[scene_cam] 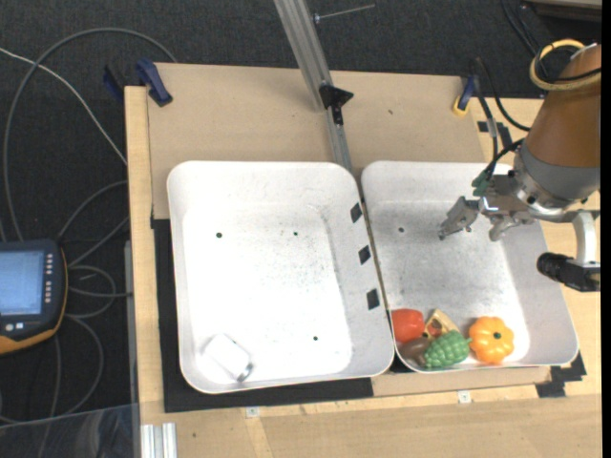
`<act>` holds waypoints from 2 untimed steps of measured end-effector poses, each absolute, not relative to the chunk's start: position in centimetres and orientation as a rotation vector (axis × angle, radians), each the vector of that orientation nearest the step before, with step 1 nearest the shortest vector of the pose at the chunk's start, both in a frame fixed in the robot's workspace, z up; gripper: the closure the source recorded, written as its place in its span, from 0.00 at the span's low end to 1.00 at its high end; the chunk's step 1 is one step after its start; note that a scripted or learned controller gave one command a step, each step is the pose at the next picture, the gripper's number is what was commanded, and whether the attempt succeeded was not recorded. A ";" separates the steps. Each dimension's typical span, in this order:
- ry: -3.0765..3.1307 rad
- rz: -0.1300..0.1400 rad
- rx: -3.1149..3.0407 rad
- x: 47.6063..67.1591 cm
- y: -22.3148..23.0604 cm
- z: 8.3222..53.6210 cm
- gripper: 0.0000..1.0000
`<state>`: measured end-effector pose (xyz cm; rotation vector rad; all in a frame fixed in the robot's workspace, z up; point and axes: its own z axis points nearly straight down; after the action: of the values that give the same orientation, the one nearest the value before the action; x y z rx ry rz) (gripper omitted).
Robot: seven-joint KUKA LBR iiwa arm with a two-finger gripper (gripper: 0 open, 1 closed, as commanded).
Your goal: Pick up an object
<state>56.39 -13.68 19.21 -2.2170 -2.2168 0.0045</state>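
Observation:
My gripper (pixel 477 223) hangs over the upper middle of the right bin (pixel 449 284), open, with nothing between its two spread fingers. Along the bin's front edge lies a cluster of toy food: a red piece (pixel 408 324), a yellow-brown wedge (pixel 440 324), a green bumpy piece (pixel 446 350) and an orange pumpkin (pixel 491 339). A dark brown piece (pixel 413 350) sits under the red one. The cluster lies well below the gripper in the view, apart from it.
The left bin (pixel 267 256) holds a clear, whitish small object (pixel 227 357) in its front left corner. A metal pole (pixel 304 41) rises slantwise behind the bins. A handheld pendant (pixel 29 289) lies off the bench at the left.

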 end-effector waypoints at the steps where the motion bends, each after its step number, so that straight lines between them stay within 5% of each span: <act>1: -2.216 0.005 -2.217 56.1 -13.4 14.9 0.00; 2: -2.222 -0.003 -2.221 56.3 -13.4 16.3 1.00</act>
<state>56.27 -13.40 16.32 -2.2209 -2.2223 -0.0028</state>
